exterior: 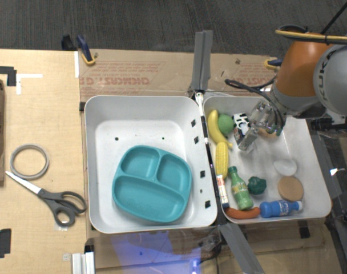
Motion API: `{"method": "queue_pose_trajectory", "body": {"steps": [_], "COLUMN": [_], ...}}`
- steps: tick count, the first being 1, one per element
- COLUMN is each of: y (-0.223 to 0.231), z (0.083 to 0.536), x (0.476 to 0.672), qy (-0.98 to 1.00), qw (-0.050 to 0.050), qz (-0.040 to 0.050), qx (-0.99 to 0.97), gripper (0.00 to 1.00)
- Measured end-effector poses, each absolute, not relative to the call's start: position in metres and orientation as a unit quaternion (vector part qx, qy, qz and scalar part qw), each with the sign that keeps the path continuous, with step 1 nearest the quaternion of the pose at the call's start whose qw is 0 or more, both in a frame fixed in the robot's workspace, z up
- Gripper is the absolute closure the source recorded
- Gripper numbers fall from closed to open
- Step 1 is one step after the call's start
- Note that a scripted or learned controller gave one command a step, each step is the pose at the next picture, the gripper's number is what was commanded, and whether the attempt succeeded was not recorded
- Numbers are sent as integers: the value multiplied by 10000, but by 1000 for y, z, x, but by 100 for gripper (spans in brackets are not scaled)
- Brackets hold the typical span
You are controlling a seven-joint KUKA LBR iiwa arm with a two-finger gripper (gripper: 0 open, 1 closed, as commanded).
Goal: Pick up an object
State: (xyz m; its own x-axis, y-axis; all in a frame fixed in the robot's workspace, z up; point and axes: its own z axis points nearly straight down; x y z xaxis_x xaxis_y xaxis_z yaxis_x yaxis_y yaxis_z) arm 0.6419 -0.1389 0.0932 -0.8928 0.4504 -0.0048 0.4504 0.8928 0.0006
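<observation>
Objects for picking crowd the right bin (310,153): a banana (214,129), corn cob (221,158), green bottle (238,188), blue bottle (281,208) and tan disc (290,188). The left bin (105,119) holds a teal divided plate (153,183). The gripper (254,133) hangs over the right bin's back, grip state impossible to tell.

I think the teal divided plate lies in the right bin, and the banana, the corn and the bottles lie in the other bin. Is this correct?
Not quite. The camera view shows the teal divided plate in the left bin. The banana, the corn and the bottles, green and blue, lie in the other bin, the right one.
</observation>
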Motion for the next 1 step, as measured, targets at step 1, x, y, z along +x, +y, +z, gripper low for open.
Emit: {"method": "queue_pose_trajectory", "body": {"steps": [1], "y": [-92], "z": [93], "x": [637], "qy": [9704], "qw": [23], "qz": [-2], "qx": [2415], "gripper": [0]}}
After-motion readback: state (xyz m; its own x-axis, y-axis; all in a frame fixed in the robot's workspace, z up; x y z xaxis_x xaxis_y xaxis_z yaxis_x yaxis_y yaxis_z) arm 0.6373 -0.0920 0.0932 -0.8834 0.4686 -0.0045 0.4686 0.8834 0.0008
